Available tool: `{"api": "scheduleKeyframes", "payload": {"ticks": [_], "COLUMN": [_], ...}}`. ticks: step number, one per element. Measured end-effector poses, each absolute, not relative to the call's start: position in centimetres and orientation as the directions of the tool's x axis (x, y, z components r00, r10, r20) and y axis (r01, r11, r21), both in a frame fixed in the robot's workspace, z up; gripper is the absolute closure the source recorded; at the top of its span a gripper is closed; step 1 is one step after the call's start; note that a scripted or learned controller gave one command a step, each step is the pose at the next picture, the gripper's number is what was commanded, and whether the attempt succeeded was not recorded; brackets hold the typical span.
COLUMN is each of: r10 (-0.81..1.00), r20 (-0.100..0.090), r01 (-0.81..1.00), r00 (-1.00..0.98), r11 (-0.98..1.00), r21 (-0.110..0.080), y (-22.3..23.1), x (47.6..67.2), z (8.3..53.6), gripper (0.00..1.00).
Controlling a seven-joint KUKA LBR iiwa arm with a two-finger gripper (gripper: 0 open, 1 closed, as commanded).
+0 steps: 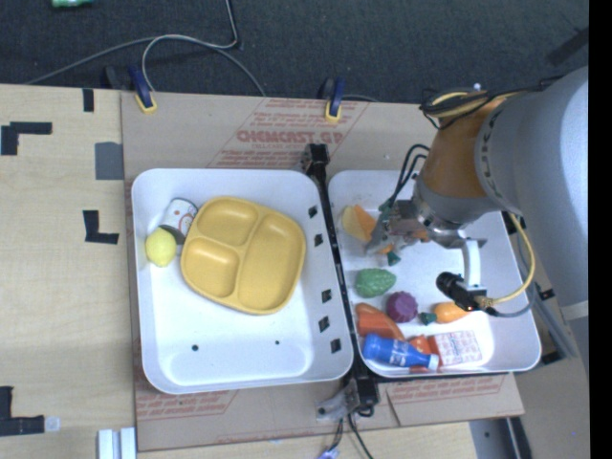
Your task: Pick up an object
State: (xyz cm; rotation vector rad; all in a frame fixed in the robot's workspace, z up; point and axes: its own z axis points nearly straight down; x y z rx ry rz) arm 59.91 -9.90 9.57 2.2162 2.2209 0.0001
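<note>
Camera view: the pincer [390, 235] hangs low in the right bin [516, 352]; whether it is released or clenched cannot be told. Just left of it lies an orange wedge [357, 222]; below it a bumpy green lump [375, 281], then a purple ball [402, 306].

Even, diffuse overhead light, moderately bright, no hard shadows. Left of the gripper [390, 240], the white bins [153, 285] run near blown-out, with mild sheen on the yellow tray [241, 253]. The arm [535, 161] to the gripper's right looms large and soft. Overall slightly soft, low resolution; small toys below the gripper lack fine detail.
</note>
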Motion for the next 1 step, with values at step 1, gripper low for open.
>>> {"api": "scheduleKeyframes", "payload": {"ticks": [1], "r10": [1.000], "r20": [0.000], "r01": [1.000], "r00": [-0.002], "r11": [0.002], "r21": [0.000], "y": [-6.65], "x": [58.28], "z": [18.46], "gripper": [1.00]}}
